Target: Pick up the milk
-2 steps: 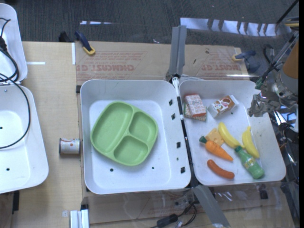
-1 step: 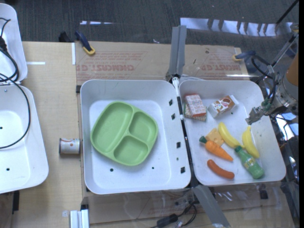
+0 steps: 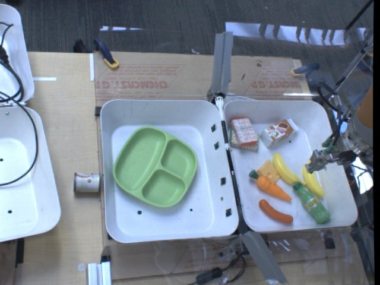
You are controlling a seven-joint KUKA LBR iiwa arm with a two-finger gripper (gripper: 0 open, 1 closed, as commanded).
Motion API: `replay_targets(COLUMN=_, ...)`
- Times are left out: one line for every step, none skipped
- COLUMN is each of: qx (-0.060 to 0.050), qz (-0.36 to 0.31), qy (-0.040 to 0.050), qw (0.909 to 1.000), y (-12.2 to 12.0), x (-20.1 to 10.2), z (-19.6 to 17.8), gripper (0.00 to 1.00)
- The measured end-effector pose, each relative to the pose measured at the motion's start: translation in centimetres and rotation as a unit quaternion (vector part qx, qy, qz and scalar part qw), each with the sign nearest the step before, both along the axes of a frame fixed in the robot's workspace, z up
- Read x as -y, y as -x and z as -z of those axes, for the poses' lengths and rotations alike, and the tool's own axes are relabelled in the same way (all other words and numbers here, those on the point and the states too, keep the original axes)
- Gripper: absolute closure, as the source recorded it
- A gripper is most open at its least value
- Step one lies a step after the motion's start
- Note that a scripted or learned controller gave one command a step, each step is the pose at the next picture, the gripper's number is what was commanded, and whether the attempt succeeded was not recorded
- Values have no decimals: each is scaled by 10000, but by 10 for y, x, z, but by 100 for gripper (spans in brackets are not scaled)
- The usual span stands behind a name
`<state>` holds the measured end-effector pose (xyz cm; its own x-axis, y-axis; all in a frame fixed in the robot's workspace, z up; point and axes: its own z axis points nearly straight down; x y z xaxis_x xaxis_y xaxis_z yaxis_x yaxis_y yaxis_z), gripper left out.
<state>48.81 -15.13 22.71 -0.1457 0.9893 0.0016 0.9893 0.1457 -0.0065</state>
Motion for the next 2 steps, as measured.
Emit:
replay_targets(qx=6, qz=-309, qy=-1, qw=9995, y=9, x=18, z=8, gripper=100)
replay_targets(qx=6, qz=1880, qy=23, qw=9822, y=9, x=22, z=-34, gripper=100)
